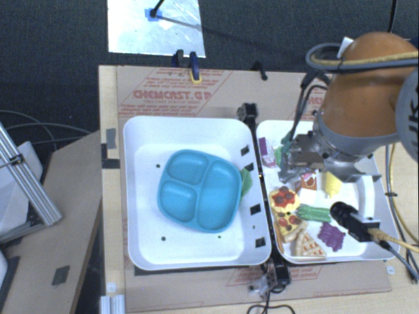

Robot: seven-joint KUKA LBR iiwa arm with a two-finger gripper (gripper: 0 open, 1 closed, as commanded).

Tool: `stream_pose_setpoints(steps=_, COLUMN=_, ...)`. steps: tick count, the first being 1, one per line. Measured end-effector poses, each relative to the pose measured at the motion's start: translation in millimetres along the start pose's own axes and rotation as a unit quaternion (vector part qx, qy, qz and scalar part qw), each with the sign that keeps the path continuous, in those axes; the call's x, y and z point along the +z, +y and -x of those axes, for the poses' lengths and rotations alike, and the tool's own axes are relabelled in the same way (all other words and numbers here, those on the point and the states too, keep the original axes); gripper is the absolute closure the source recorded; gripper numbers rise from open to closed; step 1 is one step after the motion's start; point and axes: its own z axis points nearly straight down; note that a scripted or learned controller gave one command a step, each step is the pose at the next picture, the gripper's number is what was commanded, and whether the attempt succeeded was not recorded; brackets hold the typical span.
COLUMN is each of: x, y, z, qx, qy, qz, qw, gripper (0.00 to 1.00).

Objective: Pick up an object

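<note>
Overhead, the tool [292, 173] hangs over bright toy foods [288, 209]; its grip cannot be told.

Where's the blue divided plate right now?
The blue divided plate lies in the left bin of the camera view, right of its centre, close to the divider, with a green piece at its right edge.
</note>
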Motion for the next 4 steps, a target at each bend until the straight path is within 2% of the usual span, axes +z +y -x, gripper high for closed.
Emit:
stream_pose_setpoints(steps=1, x=-106.9, y=1.0, z=-2.8, qx=-0.003, qy=0.002, qz=0.011, qw=0.9999, gripper=1.0)
stream_pose_setpoints(steps=2, x=-228.3, y=79.4, z=-12.4, qx=-0.004, qy=0.001, qz=0.014, qw=0.9999, gripper=1.0)
stream_pose_setpoints(steps=3, x=-184.6, y=-3.4, z=52.9, qx=0.002, qy=0.001, qz=0.003, qw=1.0, gripper=1.0)
stream_pose_setpoints(steps=4, x=-97.5, y=-0.4, z=118.5, qx=0.002, qy=0.0, qz=0.001, qw=1.0, gripper=1.0)
